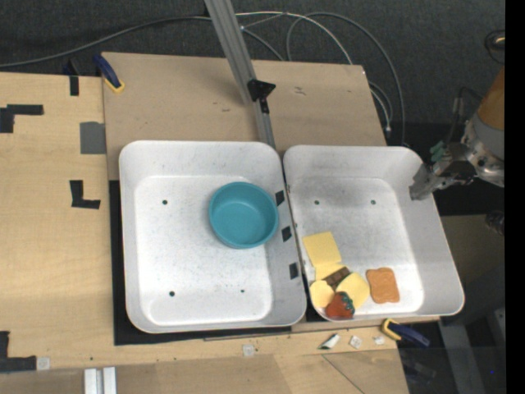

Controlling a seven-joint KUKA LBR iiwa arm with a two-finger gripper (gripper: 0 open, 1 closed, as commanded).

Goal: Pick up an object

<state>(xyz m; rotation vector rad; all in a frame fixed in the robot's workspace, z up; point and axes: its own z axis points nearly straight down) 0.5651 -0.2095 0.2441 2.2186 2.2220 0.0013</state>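
Note:
A blue bowl [242, 213] sits upright in the left bin [156, 245], toward its right side. In the right bin [426, 245], near the front, lie a yellow block [321, 249], an orange spongy piece [382, 285], and a cluster of a yellow piece with a brown bit [349, 286] and a red strawberry-like item [338, 305]. My gripper [426, 179] hangs at the right bin's far right rim, well away from those objects, with nothing visible in it.
A slanted metal pole [238, 52] rises behind the bins. Cables [361, 48] loop across the dark floor at the back. Blue-and-yellow clamps sit at the board's back left [109, 72] and front right [402, 332].

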